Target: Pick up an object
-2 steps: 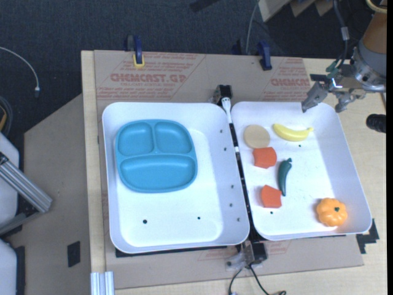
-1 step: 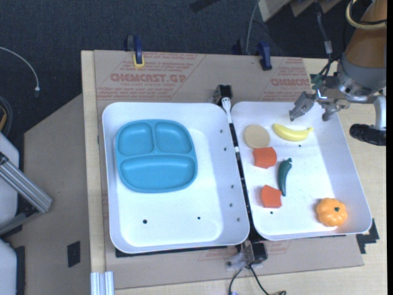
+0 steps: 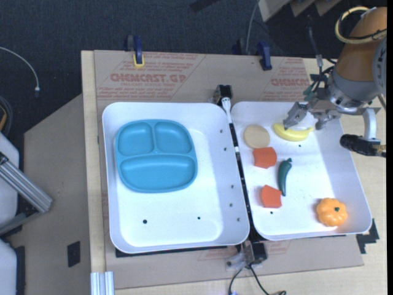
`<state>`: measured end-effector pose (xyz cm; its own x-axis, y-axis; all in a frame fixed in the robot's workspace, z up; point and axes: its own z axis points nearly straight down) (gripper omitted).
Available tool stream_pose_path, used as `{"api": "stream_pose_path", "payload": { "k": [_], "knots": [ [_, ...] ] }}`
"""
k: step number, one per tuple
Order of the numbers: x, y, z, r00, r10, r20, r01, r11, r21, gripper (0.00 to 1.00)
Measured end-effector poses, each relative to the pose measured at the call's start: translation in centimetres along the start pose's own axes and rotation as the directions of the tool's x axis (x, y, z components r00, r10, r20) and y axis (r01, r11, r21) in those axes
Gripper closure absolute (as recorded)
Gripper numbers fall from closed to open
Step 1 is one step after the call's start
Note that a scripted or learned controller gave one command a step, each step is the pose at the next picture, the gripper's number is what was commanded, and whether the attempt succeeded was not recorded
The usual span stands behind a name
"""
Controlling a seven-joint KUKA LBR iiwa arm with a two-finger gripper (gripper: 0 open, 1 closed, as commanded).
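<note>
My gripper (image 3: 309, 119) hovers over the far end of the right bin (image 3: 356, 177), fingers spread open with nothing between them. Just below and in front of it lies a yellow banana (image 3: 291, 132); the left fingertip (image 3: 296, 117) is right above the banana's back edge. A tan round piece (image 3: 257, 136) lies left of the banana. Further forward in the same bin are a red-orange block (image 3: 264, 157), a dark green pepper (image 3: 284, 174), a second red-orange block (image 3: 271, 196) and an orange pumpkin (image 3: 331, 212) near the front right corner.
The left bin (image 3: 178, 226) holds a blue divided plate (image 3: 156, 154). A raised rim with small clips runs between the two bins (image 3: 236, 158). The arm's grey wrist and orange band (image 3: 362, 54) stand over the bench's back right corner.
</note>
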<state>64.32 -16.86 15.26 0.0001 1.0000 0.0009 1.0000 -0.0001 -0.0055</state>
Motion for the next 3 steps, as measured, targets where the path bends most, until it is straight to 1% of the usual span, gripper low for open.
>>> {"api": "stream_pose_path", "payload": {
  "k": [1,2,3],
  "knots": [
    [-0.5,0.6,4.7,1.0,0.0,0.0,0.0,1.0,0.0,0.0],
    [-0.5,0.8,3.3,1.0,-0.001,0.002,0.001,1.0,-0.008,1.0],
    [0.2,1.5,-1.6,1.0,-0.002,0.003,0.002,1.0,-0.012,1.0]
  ]
}}
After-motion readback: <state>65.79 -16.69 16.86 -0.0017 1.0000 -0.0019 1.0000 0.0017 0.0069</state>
